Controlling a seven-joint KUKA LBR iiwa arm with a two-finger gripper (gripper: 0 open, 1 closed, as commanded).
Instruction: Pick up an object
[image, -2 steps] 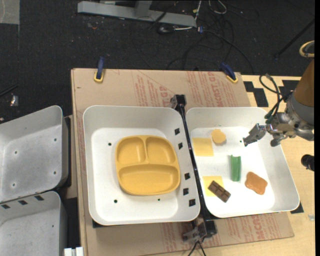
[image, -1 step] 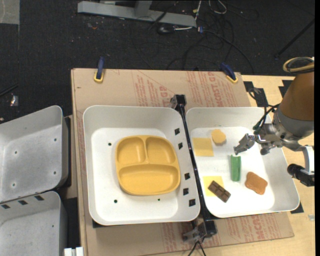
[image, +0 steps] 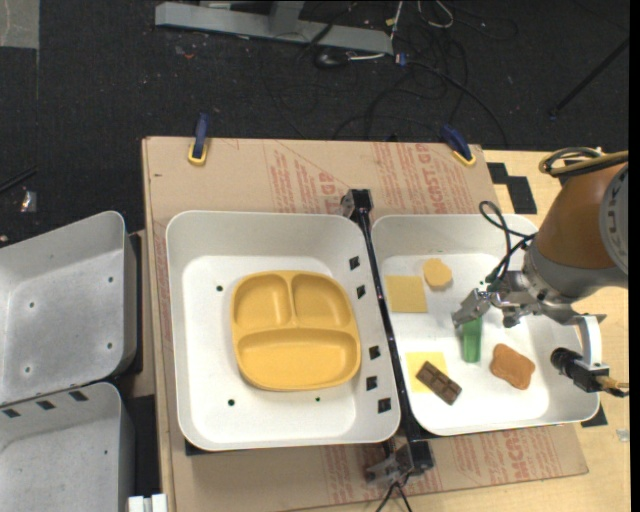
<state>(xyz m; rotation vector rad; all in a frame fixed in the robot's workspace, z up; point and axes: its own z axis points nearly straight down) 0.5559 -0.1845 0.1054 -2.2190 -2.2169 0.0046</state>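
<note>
Camera view: right of centre, the right bin (image: 440, 425) holds the arm (image: 585, 225), whose gripper (image: 478, 312) hovers over a green block (image: 470, 342); whether it's spread I cannot tell. Likely the approach step; next, descend and pinch.

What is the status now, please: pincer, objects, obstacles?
Pincer over right bin, at green piece. Grasp not confirmed. Brown piece and chocolate bar close by.
</note>
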